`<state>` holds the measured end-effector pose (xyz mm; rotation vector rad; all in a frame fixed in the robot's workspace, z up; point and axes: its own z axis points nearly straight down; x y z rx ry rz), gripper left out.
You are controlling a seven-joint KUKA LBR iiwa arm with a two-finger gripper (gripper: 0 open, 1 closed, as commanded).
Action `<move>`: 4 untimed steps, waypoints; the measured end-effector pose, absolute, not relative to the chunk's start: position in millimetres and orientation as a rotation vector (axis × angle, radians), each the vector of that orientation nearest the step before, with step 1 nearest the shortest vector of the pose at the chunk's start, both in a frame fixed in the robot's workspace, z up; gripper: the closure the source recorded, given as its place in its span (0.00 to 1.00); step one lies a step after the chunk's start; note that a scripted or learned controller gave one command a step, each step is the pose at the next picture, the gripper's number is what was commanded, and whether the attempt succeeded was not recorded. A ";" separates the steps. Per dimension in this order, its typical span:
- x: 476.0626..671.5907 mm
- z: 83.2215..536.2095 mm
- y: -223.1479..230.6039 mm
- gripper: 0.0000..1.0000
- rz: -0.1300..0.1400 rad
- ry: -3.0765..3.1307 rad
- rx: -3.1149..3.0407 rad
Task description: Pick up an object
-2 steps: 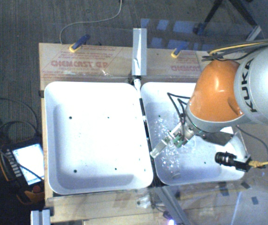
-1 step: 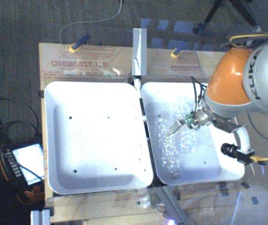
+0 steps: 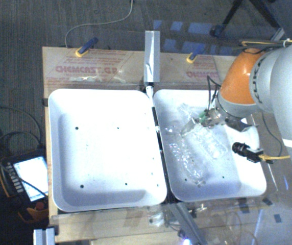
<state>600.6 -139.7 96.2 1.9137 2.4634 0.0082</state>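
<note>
Two white bins on counter (image 3: 84, 60). Gripper (image 3: 205, 117) low in right bin (image 3: 248, 185), over clear plastic items (image 3: 197, 149); grip state can't tell.

Object: clear plastic bottle (image 3: 199, 149), transparent, hard to separate from the white floor of the right bin (image 3: 248, 185). Lies on its side, long axis running from upper left to lower right at a slant. Occupies the bin's middle, nearer the left wall than the right. Surface shows crinkled glints. Cap end cannot be told. Outline partly blurred by glare.
</note>
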 end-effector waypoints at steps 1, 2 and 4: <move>580.0 196.2 -176.5 0.00 -0.005 2.312 2.123; 527.5 307.0 -198.9 0.00 -0.004 2.254 2.183; 528.2 316.0 -199.0 0.00 -0.010 2.252 2.181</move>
